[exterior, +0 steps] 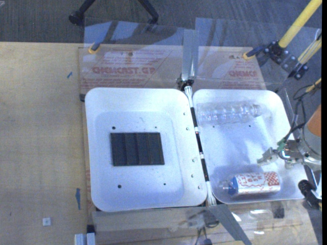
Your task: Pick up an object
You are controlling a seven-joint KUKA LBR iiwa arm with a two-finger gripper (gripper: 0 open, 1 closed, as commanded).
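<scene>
A clear plastic bottle [230, 112] lies on its side along the far end of the right bin [255, 142]. A red-and-white patterned container with a blue cap [253, 183] lies on its side at that bin's near end. A black ridged panel [137, 148] lies flat in the middle of the left bin [102, 111]. My gripper [278, 153] hangs over the right bin's right side, just above and to the right of the patterned container and apart from it. Nothing shows in its grasp.
The two white bins sit side by side with a hinged divider [196, 142] between them. Clear plastic walls [133, 60] stand behind the bins. A yellow-handled clamp [286, 45] sits at the back right. Bare wooden bench [36, 137] stretches to the left.
</scene>
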